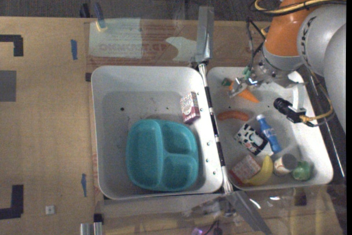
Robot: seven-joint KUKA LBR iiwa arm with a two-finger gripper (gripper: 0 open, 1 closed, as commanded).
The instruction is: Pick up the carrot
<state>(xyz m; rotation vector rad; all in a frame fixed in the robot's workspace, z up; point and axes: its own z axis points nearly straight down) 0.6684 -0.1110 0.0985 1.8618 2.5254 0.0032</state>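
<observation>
The carrot (248, 96) lies near the top of the right bin (324, 170), with its green end pointing to the left. The tool (242, 85) is low over it, right at the carrot's leafy end. It looks like it is touching or almost touching, but I cannot tell if the tool is released or clenched, because it is small and blurry from up here.

I think this is the grabbing step. The arm (308, 36) is down at the carrot but has not lifted it yet.

Next, the tool needs to squeeze the carrot around its middle and go straight up. A hot dog (233, 115) lies just below the carrot, and a blue bottle (269, 134) is near too, so the tool should not bump them. The left bin (110, 85) holds a teal tray (162, 155) and a small box (190, 108).
</observation>
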